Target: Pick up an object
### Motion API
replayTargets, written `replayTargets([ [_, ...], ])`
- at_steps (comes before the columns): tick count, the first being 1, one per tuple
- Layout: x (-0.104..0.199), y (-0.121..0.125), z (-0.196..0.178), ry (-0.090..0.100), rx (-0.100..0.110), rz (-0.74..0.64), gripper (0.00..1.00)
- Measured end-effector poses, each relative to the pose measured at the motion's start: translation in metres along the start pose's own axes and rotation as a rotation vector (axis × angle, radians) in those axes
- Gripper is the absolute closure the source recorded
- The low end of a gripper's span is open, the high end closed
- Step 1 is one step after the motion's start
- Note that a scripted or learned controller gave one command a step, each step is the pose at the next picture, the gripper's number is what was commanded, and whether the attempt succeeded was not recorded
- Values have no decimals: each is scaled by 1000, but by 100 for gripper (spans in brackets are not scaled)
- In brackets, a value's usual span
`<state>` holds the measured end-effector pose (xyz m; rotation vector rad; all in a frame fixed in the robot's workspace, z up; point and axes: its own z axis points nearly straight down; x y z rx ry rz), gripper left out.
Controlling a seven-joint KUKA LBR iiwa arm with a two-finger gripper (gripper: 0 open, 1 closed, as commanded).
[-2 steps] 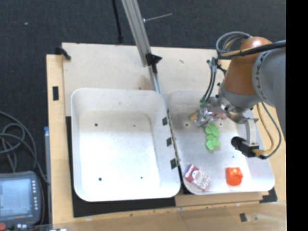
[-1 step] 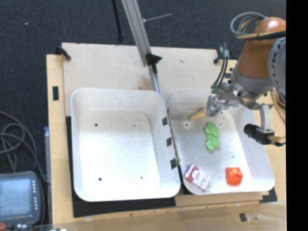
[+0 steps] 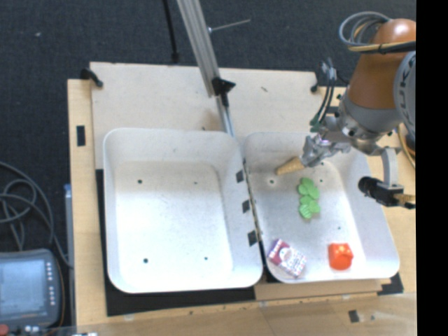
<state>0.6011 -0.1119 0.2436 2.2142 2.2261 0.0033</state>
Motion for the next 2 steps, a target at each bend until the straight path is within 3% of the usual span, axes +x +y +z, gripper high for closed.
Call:
replayTargets([
  [2, 96, 19, 17, -1, 1, 0, 100],
])
